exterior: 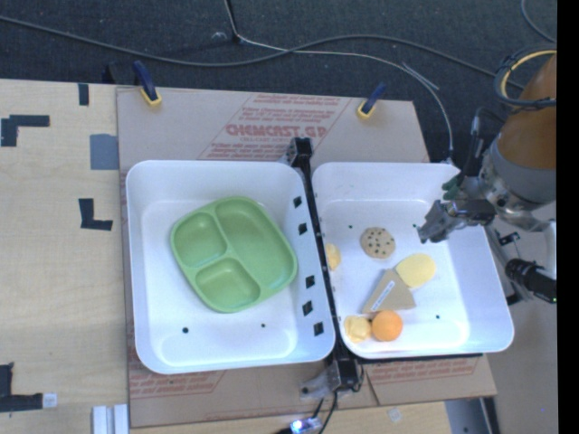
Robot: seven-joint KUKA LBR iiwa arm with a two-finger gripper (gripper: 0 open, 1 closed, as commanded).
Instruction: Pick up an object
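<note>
Hovering over right bin (pixel 470 269) far-right rim, claw (pixel 432 228) grip indiscernible; cookie (pixel 377 241) nearby.

On the worktop (pixel 54 269) two bins sit side by side. The left bin (pixel 154 333) holds a divided tray (pixel 233 253) near its centre. In the right bin (pixel 479 319), a cookie (pixel 377 241) lies centrally; a disc (pixel 415 268) at its 4 o'clock touches a wedge (pixel 391 293); a ball (pixel 387 325) sits at the wedge's 6 o'clock. The end effector (pixel 434 227) hangs at the cookie's 3 o'clock.
</note>
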